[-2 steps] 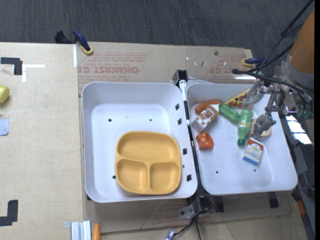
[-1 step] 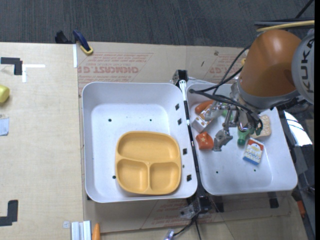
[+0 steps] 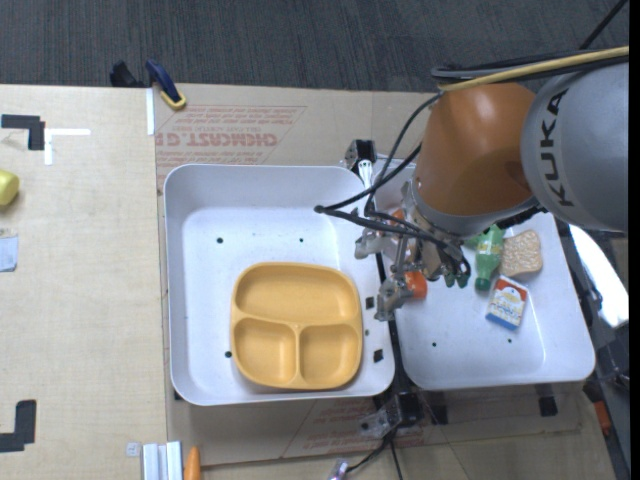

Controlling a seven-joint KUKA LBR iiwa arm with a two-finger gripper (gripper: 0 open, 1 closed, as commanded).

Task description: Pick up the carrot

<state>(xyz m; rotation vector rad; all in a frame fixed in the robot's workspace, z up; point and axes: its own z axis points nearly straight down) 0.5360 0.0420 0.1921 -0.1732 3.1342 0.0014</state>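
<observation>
Your claw (image 3: 400, 290) sits at the right bin's (image 3: 560, 368) left edge, right over the carrot (image 3: 414, 287); I cannot tell its state. So close to the bin wall, it may clip the rim or nudge the carrot away.

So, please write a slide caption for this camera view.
KUKA arm lowers its gripper over the carrot in the right bin.

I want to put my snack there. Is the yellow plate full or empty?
Empty. The yellow plate lies flat in the left bin, and all three of its compartments show bare yellow, with nothing lying in them.
</observation>
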